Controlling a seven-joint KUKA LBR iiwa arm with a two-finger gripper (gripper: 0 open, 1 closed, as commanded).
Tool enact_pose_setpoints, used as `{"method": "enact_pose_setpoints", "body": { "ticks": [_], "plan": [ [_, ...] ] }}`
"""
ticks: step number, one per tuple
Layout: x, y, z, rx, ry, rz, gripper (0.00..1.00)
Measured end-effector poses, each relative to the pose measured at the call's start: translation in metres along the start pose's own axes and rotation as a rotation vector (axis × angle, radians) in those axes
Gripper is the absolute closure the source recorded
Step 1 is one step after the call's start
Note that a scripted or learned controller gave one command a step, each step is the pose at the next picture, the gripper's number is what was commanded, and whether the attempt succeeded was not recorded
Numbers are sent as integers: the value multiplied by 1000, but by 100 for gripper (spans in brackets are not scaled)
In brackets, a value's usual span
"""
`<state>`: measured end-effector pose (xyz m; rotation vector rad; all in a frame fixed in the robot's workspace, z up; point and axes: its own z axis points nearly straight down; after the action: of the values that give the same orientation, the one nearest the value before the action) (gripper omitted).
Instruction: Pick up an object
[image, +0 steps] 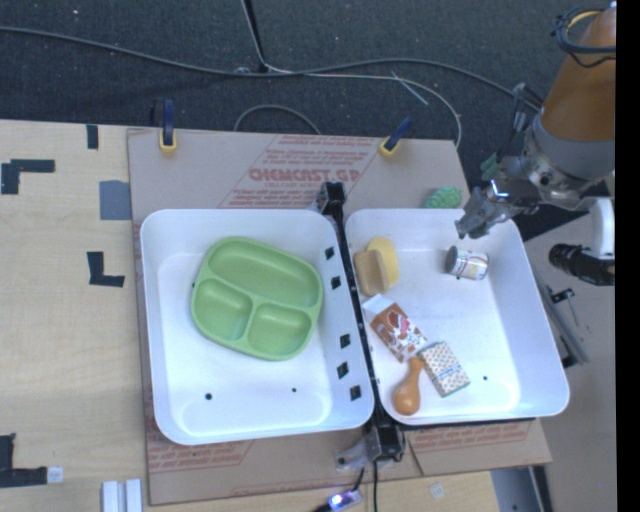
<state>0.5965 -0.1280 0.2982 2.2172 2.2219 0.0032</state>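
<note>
Right white plastic bin (530, 330), centre-right of frame: small silver-white can (467, 264) on its side at upper right, tan sponge block (379, 265), red-white packet (398, 331), patterned box (444, 367), orange wooden spoon (409, 390); grey jaws (478, 222), state indiscernible, just above the can.

Grey KUKA arm (575, 140) with a broad orange band (585, 90) above the wrist, rounded and glossy. Dark cable looped beside the band at top. Below the grey collar, a metallic wrist block with dark fittings and small silver parts. Dark, narrow two-finger tool (478, 220) at the end, blurred in fine detail.
</note>
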Motion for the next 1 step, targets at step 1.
{"method": "enact_pose_setpoints", "body": {
  "ticks": [1],
  "plan": [
    [48, -6, 22, 6, 1, -3, 100]
  ]
}}
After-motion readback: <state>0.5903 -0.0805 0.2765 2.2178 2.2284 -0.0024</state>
